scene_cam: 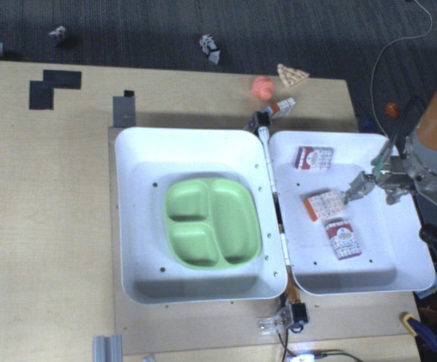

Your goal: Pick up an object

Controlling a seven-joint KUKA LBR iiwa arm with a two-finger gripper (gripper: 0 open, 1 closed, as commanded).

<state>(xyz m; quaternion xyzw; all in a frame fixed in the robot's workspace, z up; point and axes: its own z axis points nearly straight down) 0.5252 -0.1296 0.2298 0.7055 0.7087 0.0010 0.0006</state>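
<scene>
**Gripper low over the right bin, beside three small packets**

The gripper reaches in from the right, over the right bin. Its fingers sit just beside the right edge of the orange-ended packet; whether they touch it cannot be told. Nothing shows between them, and how far apart they stand cannot be told either.

Three packets lie in the right bin. The upper red-and-white packet is near the bin's far wall. The orange-ended one is in the middle, and the lower red-and-white packet lies just beside it. The bin floor is bare along the near wall and toward the right wall.

The left bin holds a green divided tray, with bare floor all round it. The two bins meet along their inner rims. On the tabletop behind them lie a pink ball and a wedge-shaped toy.
</scene>
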